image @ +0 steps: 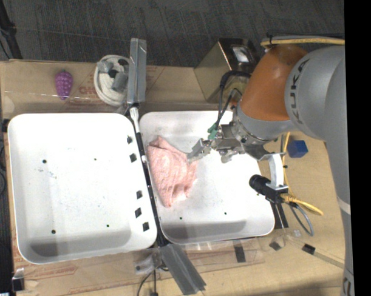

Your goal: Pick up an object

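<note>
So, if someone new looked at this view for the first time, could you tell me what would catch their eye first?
Probably the crumpled pink cloth lying in the right white bin, against its left wall. Next, the big grey arm with its orange band reaching in from the right, its two-finger gripper at the cloth's upper right edge. A small purple grape-like toy sits on the bench above the left white bin.

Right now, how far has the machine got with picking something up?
Done: the arm has reached into the right bin, and its gripper is at the upper right edge of the pink cloth. In hand: nothing that I can confirm; the cloth lies on the bin floor. Left: a clear grasp and the lift.
</note>
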{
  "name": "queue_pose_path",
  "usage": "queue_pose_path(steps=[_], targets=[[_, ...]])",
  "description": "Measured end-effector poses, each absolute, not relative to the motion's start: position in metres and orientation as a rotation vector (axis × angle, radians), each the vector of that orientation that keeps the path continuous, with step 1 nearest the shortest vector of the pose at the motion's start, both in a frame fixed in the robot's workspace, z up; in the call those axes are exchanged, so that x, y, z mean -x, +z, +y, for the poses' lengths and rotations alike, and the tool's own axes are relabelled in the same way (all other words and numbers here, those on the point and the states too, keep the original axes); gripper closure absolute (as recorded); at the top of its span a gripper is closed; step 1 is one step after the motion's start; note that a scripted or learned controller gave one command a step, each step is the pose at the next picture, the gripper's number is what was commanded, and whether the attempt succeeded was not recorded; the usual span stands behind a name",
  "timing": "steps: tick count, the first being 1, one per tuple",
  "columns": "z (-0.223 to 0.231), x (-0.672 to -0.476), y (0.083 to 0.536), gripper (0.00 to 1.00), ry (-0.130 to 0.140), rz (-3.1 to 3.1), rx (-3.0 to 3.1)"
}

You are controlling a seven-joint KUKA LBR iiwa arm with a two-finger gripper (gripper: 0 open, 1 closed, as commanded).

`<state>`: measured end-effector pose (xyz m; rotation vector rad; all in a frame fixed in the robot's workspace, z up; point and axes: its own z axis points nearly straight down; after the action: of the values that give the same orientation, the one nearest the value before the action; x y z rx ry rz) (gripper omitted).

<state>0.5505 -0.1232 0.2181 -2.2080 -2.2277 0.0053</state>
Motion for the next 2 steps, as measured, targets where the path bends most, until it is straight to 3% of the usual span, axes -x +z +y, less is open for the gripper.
queue_pose_path(steps=[1, 2], targets=[[-0.149, -0.581, 0.095, 0.0, 0.001, -2.294, 2.147], [-0.147, -0.602, 0.094, 0.0, -0.001, -2.41, 2.017]])
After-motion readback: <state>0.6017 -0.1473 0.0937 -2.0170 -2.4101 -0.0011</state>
